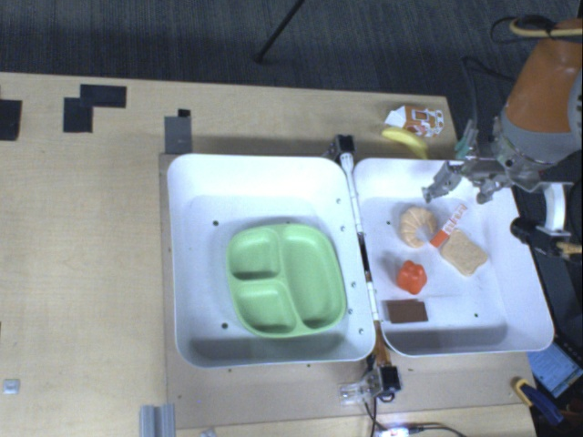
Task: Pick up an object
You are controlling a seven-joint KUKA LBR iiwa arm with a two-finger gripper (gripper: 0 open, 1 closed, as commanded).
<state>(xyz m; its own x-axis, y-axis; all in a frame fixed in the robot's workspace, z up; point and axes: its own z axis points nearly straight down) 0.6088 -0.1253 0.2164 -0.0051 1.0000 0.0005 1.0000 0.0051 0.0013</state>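
Note:
My gripper (463, 186) hangs over the far part of the right bin (519, 330), open, its fingers spread with nothing between them. Below it in that bin lie a round tan bun (416, 225), a tan bread slice (464, 254), a small white and orange tube (449, 225), a red pepper-like toy (412, 277) and a flat brown bar (405, 311). The gripper is a little beyond and to the right of the bun, above the tube's far end.
A green sectioned plate (284, 278) lies in the left bin (191, 244). A yellow banana and a small packet (414, 127) rest on the bench beyond the right bin. Dark clamps sit at the bins' far edges.

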